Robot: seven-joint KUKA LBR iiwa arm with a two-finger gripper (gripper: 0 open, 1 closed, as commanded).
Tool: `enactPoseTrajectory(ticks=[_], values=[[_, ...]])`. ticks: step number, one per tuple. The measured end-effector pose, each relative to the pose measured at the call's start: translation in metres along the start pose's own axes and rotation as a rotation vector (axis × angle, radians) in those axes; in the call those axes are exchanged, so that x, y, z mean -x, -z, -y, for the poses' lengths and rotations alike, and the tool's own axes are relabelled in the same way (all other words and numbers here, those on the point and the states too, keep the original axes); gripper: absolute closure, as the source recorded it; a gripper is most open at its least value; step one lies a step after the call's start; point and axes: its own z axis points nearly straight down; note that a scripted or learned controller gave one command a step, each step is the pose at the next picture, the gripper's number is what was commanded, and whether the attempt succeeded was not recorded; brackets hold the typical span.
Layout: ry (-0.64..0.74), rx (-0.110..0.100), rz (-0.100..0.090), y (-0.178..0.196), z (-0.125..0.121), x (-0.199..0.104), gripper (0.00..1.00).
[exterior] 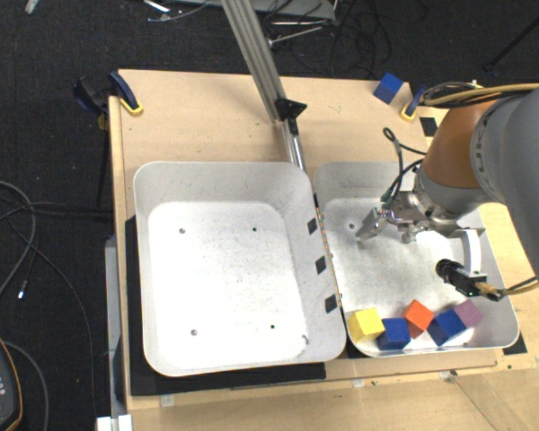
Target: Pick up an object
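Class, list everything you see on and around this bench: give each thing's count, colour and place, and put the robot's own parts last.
Bins: 2, white; left bin, right bin, side by side on the bench.
Cubes in right bin's near edge: yellow, blue, orange, blue, purple.
Blue cube: 1, on the bench's far right corner.
Clamps: blue and yellow, bench's far left corner.
Pole: 1, grey, slanting over the far edge.
Arm: 1, grey and orange, from the right.
Pincer: 1, metal, over the right bin.
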Motion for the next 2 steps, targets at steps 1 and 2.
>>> enactPoseTrajectory(ticks=[1,2], values=[[-0.013,-0.007,0.003,0.0,0.014,0.034,0.0],[-0.01,-0.011,0.0,0.0,0.059,0.004,0.0]])
